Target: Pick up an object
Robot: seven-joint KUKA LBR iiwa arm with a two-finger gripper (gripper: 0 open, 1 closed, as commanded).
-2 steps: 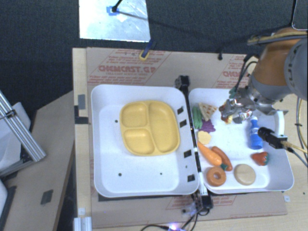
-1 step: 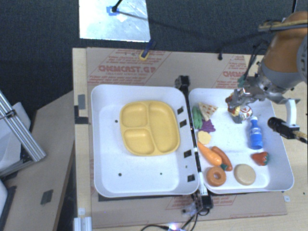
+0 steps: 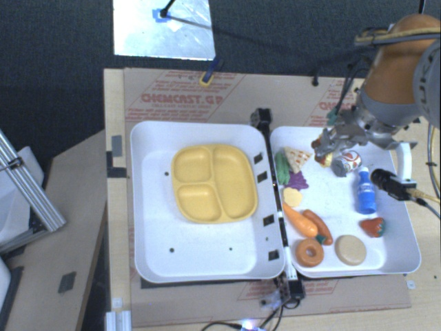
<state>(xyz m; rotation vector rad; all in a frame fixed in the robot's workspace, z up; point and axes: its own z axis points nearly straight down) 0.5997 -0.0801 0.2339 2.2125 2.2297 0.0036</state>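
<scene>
Backdrop: dark blue-black carpet-like floor around the bench, with a shiny metal sheet [image 3: 164, 18] lying at the top and an aluminium frame rail [image 3: 27, 185] at the far left.
Bench: pale wooden top [image 3: 76, 178] under a brown cardboard sheet [image 3: 186, 95] printed in red; both bins sit on the cardboard.
Left bin: shallow white bin [image 3: 148, 240] holding a yellow divided plate [image 3: 212, 183] with three compartments, lying flat near the bin's middle.
Divider: black clips run down the seam where the two bins touch.
Right bin: white bin [image 3: 400, 250] crowded with toy food.
Right bin, left side: green vegetable [image 3: 282, 165], purple piece [image 3: 298, 181], tortilla-like wedge [image 3: 298, 158], pale round slice [image 3: 293, 197], carrot [image 3: 300, 221], sausage [image 3: 318, 226], donut [image 3: 309, 252].
Right bin, right side: beige cookie [image 3: 351, 249], strawberry [image 3: 373, 227], blue bottle [image 3: 366, 192], red-and-white can [image 3: 346, 163].
Gripper: the gripper [image 3: 332, 147] is low over the upper part of the right bin, at the end of the grey and orange arm [image 3: 400, 67]; whether it is released or clenched cannot be told here.
Task thing versus tool: the red-and-white can lies just beside the gripper, on its lower right; the tortilla-like wedge is near on its left. Contact with either cannot be told.
</scene>
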